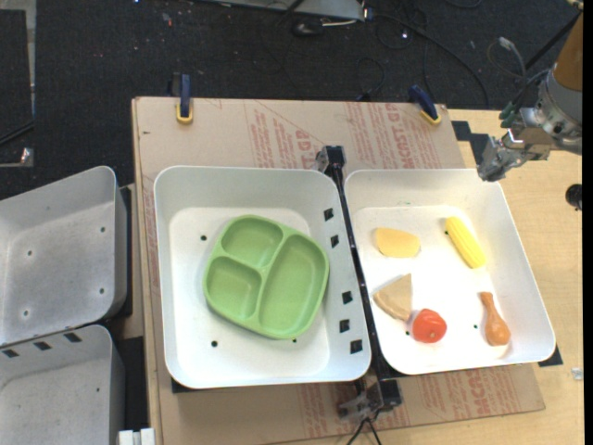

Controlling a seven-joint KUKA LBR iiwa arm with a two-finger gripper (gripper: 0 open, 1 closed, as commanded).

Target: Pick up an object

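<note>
Two white bins side by side, green tray (267,275) in the left bin (176,202), right bin (519,239) holding corn (464,240), tomato (428,325), drumstick (494,320), two tan pieces, gripper (493,163) at far right just beyond that bin's corner.

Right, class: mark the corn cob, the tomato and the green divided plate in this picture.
corn cob (464,241), camera view, middle of the yellow cob.
tomato (429,326), camera view, centre of the red skin.
green divided plate (267,276), camera view, ridge between its compartments.
</note>
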